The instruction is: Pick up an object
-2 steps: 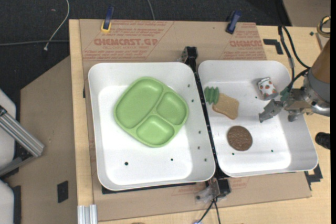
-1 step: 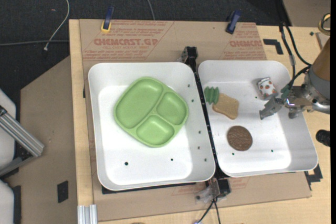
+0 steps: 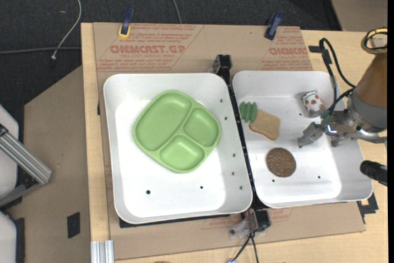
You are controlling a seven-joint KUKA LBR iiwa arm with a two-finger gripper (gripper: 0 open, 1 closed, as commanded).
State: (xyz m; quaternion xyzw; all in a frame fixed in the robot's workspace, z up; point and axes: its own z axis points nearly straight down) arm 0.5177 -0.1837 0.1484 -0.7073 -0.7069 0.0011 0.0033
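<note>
reaching in from three o'clock, over the right bin (image 3: 289, 191). claw (image 3: 315, 134) low inside that bin, toward its three o'clock side, dark fingers pointing toward nine o'clock. cannot tell whether spread or pressed together; nothing seen pinched between them.

four candidates for the pick, all loose in the right bin. brown round disc (image 3: 281, 162) flat on the floor at about seven o'clock from the claw, near but apart from it. tan toast-like piece (image 3: 265, 124) at nine to ten o'clock from the claw, farther off, touching or just beside the green ridged piece (image 3: 247, 111) near the bin's nine o'clock wall. small white toy with red marks (image 3: 309, 102) at twelve o'clock from the claw, close, not touching as far as can be told.

left bin (image 3: 123, 194) carrying only the green divided plate (image 3: 177, 130), turned at a slant, well apart from the arm; likely there as a target or as clutter, not the nearest choice.

probably still in the approach: hanging among the objects without any of them gripped. small white toy and brown disc the closest reach. disc lying flat, so hard to get fingers under; toast piece and green piece so close together that a grab could nudge both.

both bins held side by side on the bench (image 3: 184, 49), with clamps (image 3: 126, 21) at twelve o'clock pinning the board, likely so that pushes do not shift anything.
</note>
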